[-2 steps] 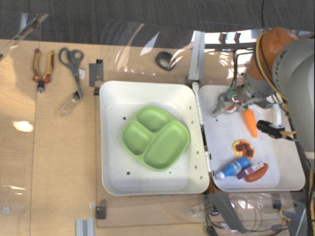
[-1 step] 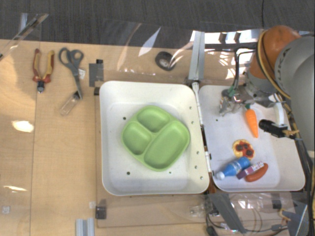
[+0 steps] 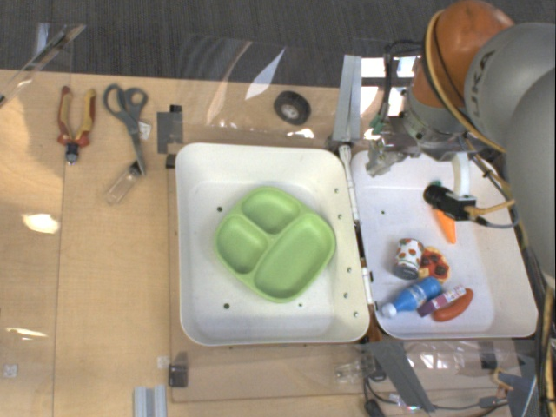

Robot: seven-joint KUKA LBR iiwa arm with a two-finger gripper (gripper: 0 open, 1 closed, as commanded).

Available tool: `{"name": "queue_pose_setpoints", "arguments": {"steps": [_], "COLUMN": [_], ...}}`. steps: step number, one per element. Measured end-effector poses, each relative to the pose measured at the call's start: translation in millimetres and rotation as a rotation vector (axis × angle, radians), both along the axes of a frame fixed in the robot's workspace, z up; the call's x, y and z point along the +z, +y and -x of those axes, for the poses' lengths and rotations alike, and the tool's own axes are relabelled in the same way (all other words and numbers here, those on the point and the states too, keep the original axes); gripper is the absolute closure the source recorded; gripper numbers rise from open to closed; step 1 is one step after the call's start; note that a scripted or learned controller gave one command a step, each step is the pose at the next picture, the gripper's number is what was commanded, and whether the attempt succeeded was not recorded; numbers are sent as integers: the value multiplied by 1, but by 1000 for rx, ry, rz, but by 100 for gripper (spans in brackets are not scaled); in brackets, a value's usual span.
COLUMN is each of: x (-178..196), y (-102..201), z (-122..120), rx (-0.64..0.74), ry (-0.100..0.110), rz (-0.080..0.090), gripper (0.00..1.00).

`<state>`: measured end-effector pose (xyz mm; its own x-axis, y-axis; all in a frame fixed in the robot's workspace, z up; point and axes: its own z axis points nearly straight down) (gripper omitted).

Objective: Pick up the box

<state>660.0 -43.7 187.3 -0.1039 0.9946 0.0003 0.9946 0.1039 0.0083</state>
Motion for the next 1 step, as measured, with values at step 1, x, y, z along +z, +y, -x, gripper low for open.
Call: {"name": "queue_pose_setpoints", "arguments": {"steps": [1], "x": [-98], "y": [-47], "z": [9], "rx": [101], "ry": [-4], "rz": [4], "gripper": [100]}}
